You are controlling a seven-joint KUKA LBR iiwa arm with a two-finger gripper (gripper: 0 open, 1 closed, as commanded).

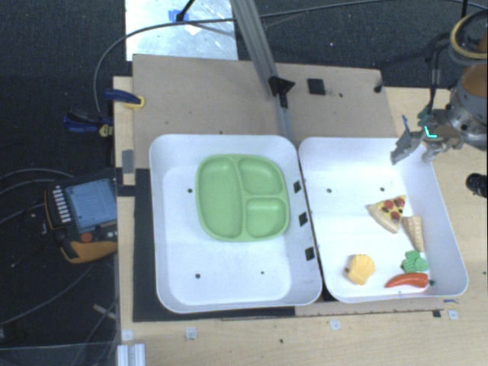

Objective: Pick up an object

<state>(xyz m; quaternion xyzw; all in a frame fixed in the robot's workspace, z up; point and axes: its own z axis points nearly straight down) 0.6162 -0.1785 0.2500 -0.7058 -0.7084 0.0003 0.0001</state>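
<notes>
A grey robot arm with an orange band (467, 40) reaches in from the right and poises its two-finger tool (418, 149) over the upper right rim of the right-hand shallow white plastic bin (335, 166). The tool's two fingers look spread apart with nothing between them, so the pick-up appears not yet begun.

The candidates for grasping lie well apart from the tool, clustered in the lower right part of that bin: a toy pizza slice with red toppings (389, 212), a pale tan cone-shaped toy (413, 232) just beside it, a small yellow rounded toy (360, 268), a green leafy toy (415, 261) and a red-orange pepper-like toy (407, 281) against the bin's lower wall. Their loose scatter suggests they were tipped in rather than arranged, and those close to the wall could leave the fingers little room.

The left-hand shallow white plastic bin (175, 280) holds a light green three-compartment plastic plate (242, 197), lying flat near its centre.

Both bins sit side by side on a tan board surface (198, 90) with small black fittings between them. Beyond it, dark carpet carries trailing cables, a handheld control pendant with a blue screen (85, 212) at left, and a slanting grey metal pole (252, 29) above.
</notes>
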